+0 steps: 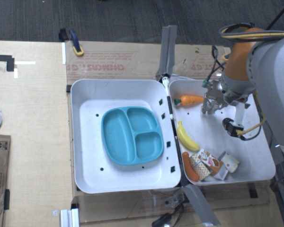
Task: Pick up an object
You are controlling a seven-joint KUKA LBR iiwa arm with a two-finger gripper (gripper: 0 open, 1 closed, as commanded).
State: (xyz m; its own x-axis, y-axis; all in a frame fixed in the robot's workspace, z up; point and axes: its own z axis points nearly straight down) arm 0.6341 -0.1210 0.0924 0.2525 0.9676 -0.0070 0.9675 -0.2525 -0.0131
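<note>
Reaching in from the right, the grey arm [270,74] is bending down over the far end of the right-hand bin, its orange band [239,56] sitting just above the wrist. The gripper [210,109] is pointing down at the bin floor, just beside the carrot's thick end, and from where I am standing nothing is sitting between its tips; whether they are parted or pressed together I cannot tell. A black cable is looping off the wrist over the bin.

The bench [28,126] is showing pale wood on the left, with a brown cardboard sheet [113,60] lying under the bins and dark carpet [109,13] running along the far side. A blue-handled clamp [75,42] is gripping the cardboard's far left corner.

The left bin [80,136] is holding a blue divided plate [132,135] lying flat near its middle. The right bin [260,169] is holding the loose items: an orange carrot [190,100] lying at the far left, a yellow banana [186,137] lying along the left wall, and, at the near edge, a red sausage-like piece [189,168] touching a printed packet [206,162], with a small white carton [228,163] just beside them.
</note>
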